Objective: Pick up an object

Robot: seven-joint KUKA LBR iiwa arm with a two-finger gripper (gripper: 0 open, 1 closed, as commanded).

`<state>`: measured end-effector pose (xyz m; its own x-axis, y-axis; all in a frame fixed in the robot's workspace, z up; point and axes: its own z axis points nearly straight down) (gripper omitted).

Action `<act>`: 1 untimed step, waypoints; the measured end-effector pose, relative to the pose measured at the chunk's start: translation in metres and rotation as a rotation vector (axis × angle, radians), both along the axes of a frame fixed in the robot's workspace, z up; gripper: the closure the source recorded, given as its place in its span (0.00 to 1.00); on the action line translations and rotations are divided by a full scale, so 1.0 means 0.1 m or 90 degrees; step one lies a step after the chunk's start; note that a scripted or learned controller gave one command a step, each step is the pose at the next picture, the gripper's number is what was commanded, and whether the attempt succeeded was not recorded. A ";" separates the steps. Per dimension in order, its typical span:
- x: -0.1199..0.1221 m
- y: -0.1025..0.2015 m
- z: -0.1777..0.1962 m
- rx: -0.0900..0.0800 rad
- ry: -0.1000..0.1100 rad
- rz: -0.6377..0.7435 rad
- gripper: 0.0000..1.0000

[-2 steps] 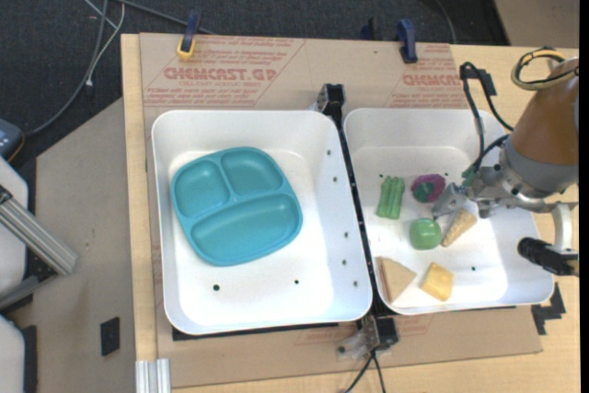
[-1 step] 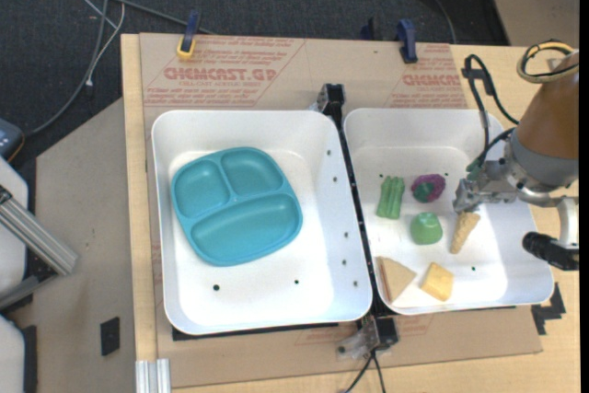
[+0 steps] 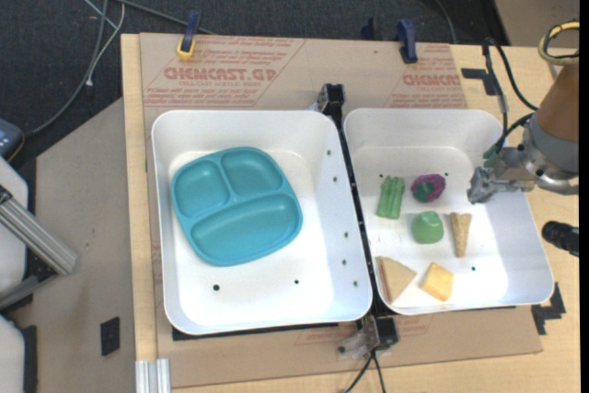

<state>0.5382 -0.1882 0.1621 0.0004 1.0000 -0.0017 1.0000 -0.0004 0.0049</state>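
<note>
Seen from above at a slant, the bench carries two shallow white bins side by side on a cardboard sheet (image 3: 276,74). The arm (image 3: 557,129) enters from the right, and its claw (image 3: 485,184) hangs over the right-hand part of the right bin (image 3: 515,290), near that bin's right wall. Whether the claw is spread or closed cannot be told at this angle, and nothing can be seen gripped in it. The candidate objects all lie in this same bin, to the left of and below the claw as the camera sees it. Closest is a pale cone (image 3: 459,232), lying on the floor just below the claw and apart from it. To the claw's left sits a purple and green lump (image 3: 428,189); further left again lies a green ribbed piece (image 3: 391,197), resembling a bundle of stalks. A round green object (image 3: 427,227) rests below the purple lump, just beside the cone. Nearest the front wall of the bin, well below the claw, lie a yellow wedge (image 3: 438,282) and a tan wedge (image 3: 397,277), near one another. The left bin (image 3: 175,290), well apart from the claw across the central divide, holds a teal divided plate (image 3: 237,205) with three compartments. Two blue clamps (image 3: 407,41) pin the cardboard at the far edge.
</note>
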 end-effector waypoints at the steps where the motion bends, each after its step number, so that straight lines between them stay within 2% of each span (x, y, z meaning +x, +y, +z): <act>1: -0.09 -0.01 0.54 0.000 -0.001 0.000 1.00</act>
<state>0.5294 -0.1895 0.2159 -0.0002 1.0000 -0.0022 1.0000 0.0002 0.0065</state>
